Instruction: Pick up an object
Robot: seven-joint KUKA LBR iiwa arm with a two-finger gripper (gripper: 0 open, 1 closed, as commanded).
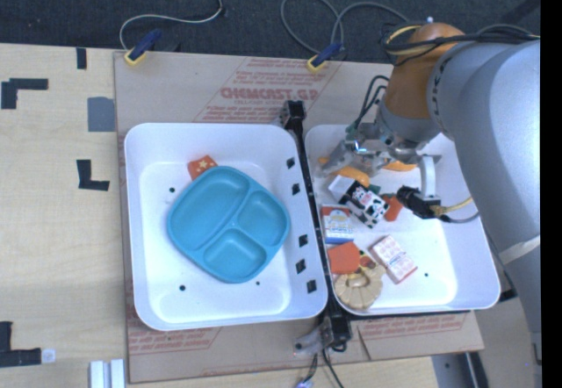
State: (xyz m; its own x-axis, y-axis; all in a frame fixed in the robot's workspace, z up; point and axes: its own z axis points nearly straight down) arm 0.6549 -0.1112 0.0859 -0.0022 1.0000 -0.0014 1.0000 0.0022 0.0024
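Note:
My gripper (pixel 367 152) hangs low over the far part of the right bin (pixel 470 263), below the orange band (pixel 413 92) of the arm. Just under it lie an orange-yellow piece (pixel 354 176) and a black-and-white toy (pixel 364 201). Nearer the front are a small printed card (pixel 337 224), a red block (pixel 344 256), a pink-and-white box (pixel 393 258) and a tan ring-shaped piece (pixel 359 287). I see nothing lifted off the bin floor.
The left bin (pixel 145 290) holds a blue divided plate (pixel 228 224) with a small orange item (pixel 201 167) behind it. A black divider (pixel 303 202) runs between the bins. The grey arm (pixel 500 140) covers the right bin's far right side. Cables (pixel 307 17) lie behind.

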